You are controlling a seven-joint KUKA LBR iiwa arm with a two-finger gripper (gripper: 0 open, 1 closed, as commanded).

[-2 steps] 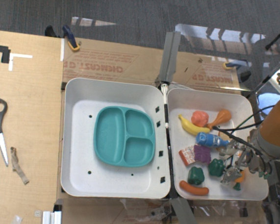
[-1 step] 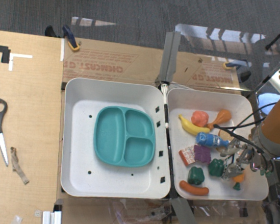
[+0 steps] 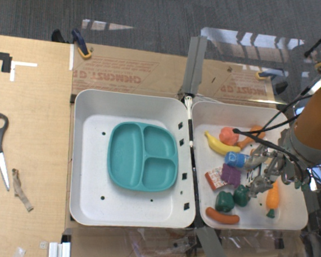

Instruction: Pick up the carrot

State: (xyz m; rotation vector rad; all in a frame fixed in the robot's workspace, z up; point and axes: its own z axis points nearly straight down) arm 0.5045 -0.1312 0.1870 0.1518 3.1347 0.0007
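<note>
In the right bin, the gripper hovers amid toys; the carrot lies at its four o'clock. Its claw state possibly unclear; cannot tell.

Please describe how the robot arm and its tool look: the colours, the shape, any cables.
The arm enters from the right as a thick rounded body, orange in its largest visible part, with grey below. Thin black cables run from the upper right corner across it toward the wrist. The tool is a small metallic assembly, silver and grey, with narrow linkages and dark parts, ending over the right bin. No markings are readable.
</note>
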